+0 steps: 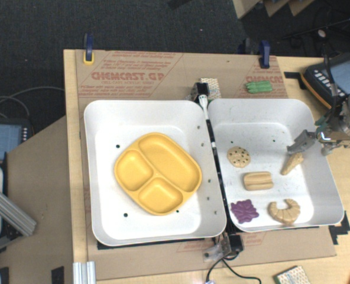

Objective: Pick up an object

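While the gripper hangs over the right bin, we see a tan stick held between its fingers, cookie nearby.

— What lies in the left bin?
— A yellow divided plate with three compartments, near the middle.
— And beyond the bins?
— A printed brown board lies under both. The left clamp and right clamp grip its far edge, and a small green piece lies near the right clamp.

One fixed camera looked down at a slant from above the brown cardboard-covered bench, taking in both shallow white bins.
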### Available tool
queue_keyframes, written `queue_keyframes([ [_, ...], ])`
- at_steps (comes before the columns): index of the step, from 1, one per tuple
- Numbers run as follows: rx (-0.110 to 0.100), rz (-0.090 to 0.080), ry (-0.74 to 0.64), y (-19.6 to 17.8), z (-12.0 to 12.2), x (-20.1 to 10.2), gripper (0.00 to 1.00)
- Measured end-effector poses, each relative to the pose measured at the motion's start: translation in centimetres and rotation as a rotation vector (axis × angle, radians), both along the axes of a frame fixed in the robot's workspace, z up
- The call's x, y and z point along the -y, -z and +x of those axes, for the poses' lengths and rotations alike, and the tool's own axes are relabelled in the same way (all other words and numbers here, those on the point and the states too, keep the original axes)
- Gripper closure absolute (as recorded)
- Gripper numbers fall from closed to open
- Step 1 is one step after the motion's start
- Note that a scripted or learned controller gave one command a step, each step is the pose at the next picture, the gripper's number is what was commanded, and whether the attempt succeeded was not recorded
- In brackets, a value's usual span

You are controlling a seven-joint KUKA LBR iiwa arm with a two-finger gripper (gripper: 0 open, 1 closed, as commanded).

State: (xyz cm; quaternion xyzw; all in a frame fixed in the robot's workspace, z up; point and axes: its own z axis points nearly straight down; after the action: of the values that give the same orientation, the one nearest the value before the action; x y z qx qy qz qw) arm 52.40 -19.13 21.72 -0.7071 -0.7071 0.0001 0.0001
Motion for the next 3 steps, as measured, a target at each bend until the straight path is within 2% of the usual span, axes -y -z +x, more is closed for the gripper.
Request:
queue_keyframes([
  [1,0.002,0.004,-0.002,12.7,4.7,3.0,0.0],
  [2,-0.002,0.005,-0.003,13.2,2.1,2.4,0.0],
  [3,0.005,-0.001,-0.006,13.2,9.4,-4.1,0.0],
])
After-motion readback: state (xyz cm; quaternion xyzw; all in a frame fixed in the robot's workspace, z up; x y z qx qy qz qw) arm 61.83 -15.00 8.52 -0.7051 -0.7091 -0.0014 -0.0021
